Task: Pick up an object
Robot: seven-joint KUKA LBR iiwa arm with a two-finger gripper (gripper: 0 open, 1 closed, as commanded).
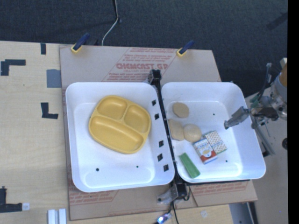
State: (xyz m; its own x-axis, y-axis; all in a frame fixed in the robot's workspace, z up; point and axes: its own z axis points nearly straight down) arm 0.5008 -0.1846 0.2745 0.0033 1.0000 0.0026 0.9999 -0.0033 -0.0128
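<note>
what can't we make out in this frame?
- Gripper, camera view: small and blurred at the right bin edge; finger state unreadable.
- Arm: cut off by the right edge.
- Small box: print too small to read.
- Three beige pieces: too small to identify.

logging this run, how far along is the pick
Nothing looks picked yet. The gripper sits at the right bin's right edge with nothing visibly in it. The green block, small box and three tan pieces all lie in that bin. Approach, grasp and lift remain.
</note>
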